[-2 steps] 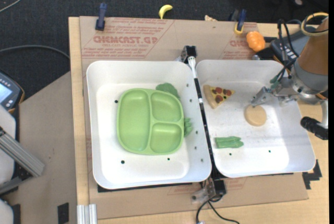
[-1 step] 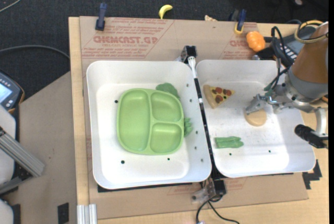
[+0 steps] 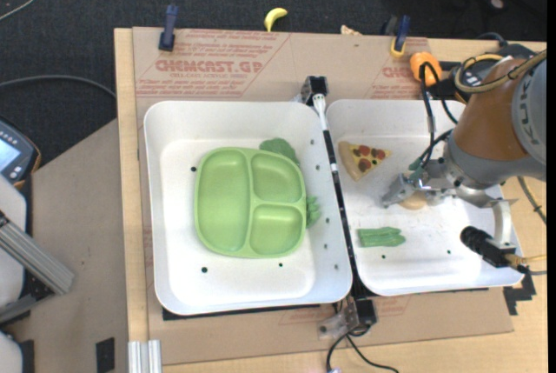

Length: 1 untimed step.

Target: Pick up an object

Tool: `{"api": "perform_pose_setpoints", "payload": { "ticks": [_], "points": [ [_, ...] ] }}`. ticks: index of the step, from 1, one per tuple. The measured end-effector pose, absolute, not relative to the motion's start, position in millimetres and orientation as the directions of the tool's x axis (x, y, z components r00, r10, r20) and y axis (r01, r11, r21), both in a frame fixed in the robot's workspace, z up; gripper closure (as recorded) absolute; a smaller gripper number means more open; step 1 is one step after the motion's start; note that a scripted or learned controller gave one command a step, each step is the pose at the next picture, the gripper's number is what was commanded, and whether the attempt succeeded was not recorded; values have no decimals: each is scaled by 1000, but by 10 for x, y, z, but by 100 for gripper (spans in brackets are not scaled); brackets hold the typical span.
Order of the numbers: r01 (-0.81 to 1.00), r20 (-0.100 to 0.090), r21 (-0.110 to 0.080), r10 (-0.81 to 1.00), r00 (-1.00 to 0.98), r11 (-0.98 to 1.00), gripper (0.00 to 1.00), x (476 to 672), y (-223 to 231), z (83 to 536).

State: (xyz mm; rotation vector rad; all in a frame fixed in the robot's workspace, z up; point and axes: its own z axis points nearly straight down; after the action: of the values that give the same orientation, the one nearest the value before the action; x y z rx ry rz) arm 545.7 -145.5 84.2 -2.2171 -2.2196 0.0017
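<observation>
Camera view: end effector (image 3: pixel 398 195) over tan object (image 3: pixel 415 203)

I see two white bins (image 3: pixel 165 215), a light-green divided plate (image 3: pixel 250 202), a tan pizza slice (image 3: pixel 360 159) dotted red, and a green pod (image 3: pixel 380 236).

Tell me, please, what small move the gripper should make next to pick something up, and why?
Probably a short descent in place. The two-finger gripper hangs low in the right white bin, over a small tan object that lies partly hidden under it. The toy pizza slice and flat green piece lie farther off, so the tan object seems the nearest target.
</observation>
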Motion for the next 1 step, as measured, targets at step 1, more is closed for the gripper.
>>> {"api": "perform_pose_setpoints", "payload": {
  "ticks": [1],
  "points": [
    [1000, 3, 2, 1000, -5, 5, 0, 4875, -795, 1896]
  ]
}}
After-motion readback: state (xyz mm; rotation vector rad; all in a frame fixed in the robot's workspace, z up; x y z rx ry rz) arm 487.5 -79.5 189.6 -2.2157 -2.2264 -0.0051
